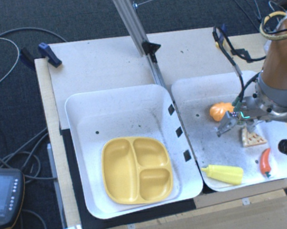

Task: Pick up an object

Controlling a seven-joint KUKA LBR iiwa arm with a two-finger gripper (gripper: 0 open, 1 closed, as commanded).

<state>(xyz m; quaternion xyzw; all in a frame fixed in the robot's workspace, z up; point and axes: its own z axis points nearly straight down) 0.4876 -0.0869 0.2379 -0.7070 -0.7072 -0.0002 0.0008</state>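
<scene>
In the right bin (204, 145) lie an orange round fruit-like object (220, 111), a tan waffle-patterned wedge (253, 137), a yellow corn-like piece (224, 174) near the front rim, and a small red pepper (266, 162). My gripper (233, 121) hangs over the bin between the orange object and the wedge, just right of and below the orange one. The arm's wrist covers most of it from above.
The left bin (116, 110) holds a yellow divided tray (136, 169). A metal pole (131, 17) slants down to the gap between the bins. Cables (230, 50) run along the bench behind the right bin. A blue clamp (49, 54) sits at the back left corner.
</scene>
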